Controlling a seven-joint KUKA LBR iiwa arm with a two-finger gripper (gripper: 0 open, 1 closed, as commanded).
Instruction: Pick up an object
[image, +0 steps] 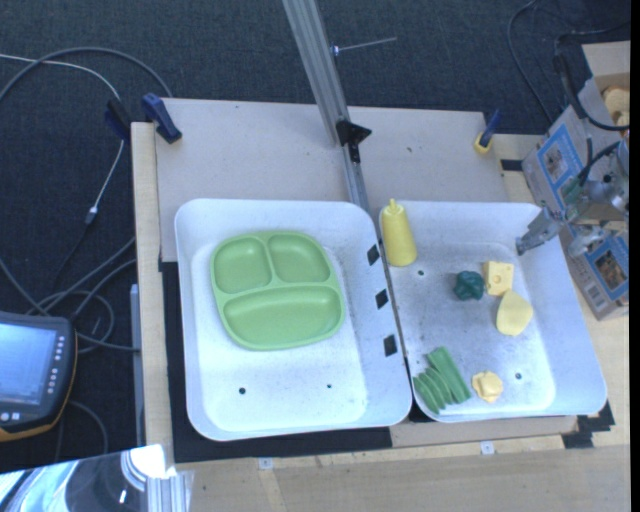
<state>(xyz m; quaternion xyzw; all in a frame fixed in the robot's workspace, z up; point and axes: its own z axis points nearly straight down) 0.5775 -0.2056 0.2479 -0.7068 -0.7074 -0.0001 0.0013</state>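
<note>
A: What is carried by the worktop (260, 140)?

B: Two shallow white bins are set side by side. In the left bin (200, 400) a green divided plate (277, 290) is laid flat, toward the far left part.

A: And the right bin (560, 360)?

B: Six small things are seen there. A yellow bottle (397, 234) is lying at the far left corner, just beside the divider. A dark green lump (469, 286) is found near the middle, with a yellow block (498, 277) just beside it on the right. A pale yellow rounded piece (514, 314) is placed just in front of that block. At the near edge, a green ribbed piece (441, 378) is laid aslant, and a small yellow piece (487, 385) is set near it to the right.

A: Where is the tool (535, 238)?

B: It is seen at the right bin's far right edge, apart from all the objects. Nothing is seen held by it; how far it is opened cannot be told.
</note>
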